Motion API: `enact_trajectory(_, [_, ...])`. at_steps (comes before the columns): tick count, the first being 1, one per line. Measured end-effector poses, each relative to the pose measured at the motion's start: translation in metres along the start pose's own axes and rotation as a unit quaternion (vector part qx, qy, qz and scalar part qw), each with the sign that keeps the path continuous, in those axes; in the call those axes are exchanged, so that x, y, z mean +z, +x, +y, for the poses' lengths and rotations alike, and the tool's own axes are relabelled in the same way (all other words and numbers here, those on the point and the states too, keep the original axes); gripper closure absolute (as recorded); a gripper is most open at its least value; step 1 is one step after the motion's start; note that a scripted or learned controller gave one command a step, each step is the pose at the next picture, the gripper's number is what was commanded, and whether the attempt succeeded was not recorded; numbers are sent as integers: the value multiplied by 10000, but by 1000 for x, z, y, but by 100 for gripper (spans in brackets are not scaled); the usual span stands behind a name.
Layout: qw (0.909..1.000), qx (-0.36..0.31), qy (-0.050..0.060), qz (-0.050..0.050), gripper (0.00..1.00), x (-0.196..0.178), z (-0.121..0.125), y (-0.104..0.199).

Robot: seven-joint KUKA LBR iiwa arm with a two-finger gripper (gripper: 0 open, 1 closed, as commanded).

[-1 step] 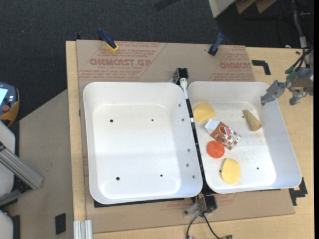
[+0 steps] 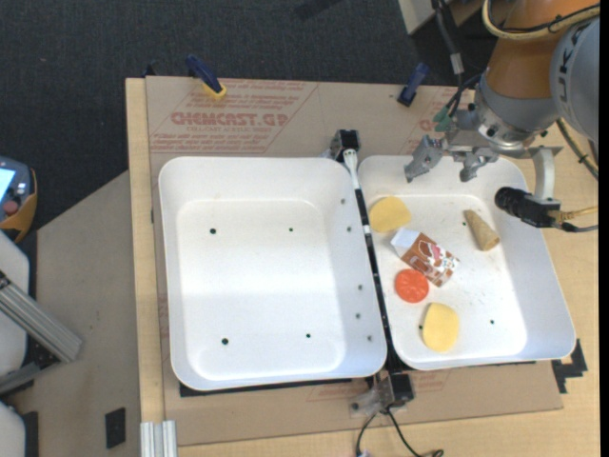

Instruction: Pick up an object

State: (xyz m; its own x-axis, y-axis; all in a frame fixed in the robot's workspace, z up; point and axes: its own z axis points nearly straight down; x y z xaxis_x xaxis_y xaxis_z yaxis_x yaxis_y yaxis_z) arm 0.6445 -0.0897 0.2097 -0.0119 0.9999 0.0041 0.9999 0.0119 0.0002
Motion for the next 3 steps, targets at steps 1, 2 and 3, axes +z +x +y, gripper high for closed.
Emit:
enact_trajectory(1, [10000,76,40,-17,0,90,-19,-42])
enact_trajectory(2, [10000,67,39,-7,0,128,-54,-27])
enact_trajectory(3, [10000,46,-29,-29,0,124,10,-31])
